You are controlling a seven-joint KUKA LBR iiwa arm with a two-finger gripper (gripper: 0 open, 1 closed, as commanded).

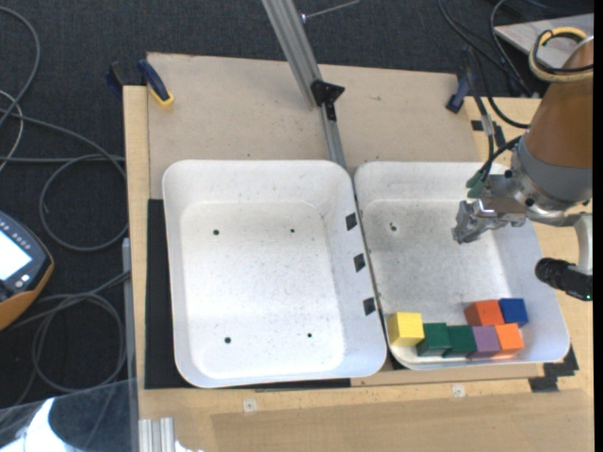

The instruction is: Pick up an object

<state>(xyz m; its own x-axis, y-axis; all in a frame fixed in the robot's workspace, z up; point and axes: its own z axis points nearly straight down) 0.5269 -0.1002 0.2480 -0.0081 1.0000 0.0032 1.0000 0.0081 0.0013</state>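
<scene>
The wooden bench [245,92] takes up most of what I can see, sitting on dark carpet with black cables [57,168] looping off to the left and more running in at the upper right. Two shallow white bins sit side by side on it: the left bin [179,196] and the right bin [377,182], their inner rims touching where small black clips [358,262] mark the seam. A slanted aluminium strut [297,45] comes down from the top and meets the bench just behind that seam. The arm [565,121] reaches in from the right, its orange band over the right bin's far corner, and the gripper [468,224] hangs above the upper middle of the right bin, well apart from the blocks; from here I cannot tell how its fingers stand, and nothing shows between them. The blocks are huddled along the near rim of the right bin: a yellow block [407,326] at the left end, two green blocks [448,338] beside it, then a purple block [486,340], an orange block [510,338], a red block [487,313] and a blue block [513,310] behind. Blue clamps [156,82] grip the bench's far corners, and a handheld pendant [17,266] lies on the floor at the left edge.
</scene>
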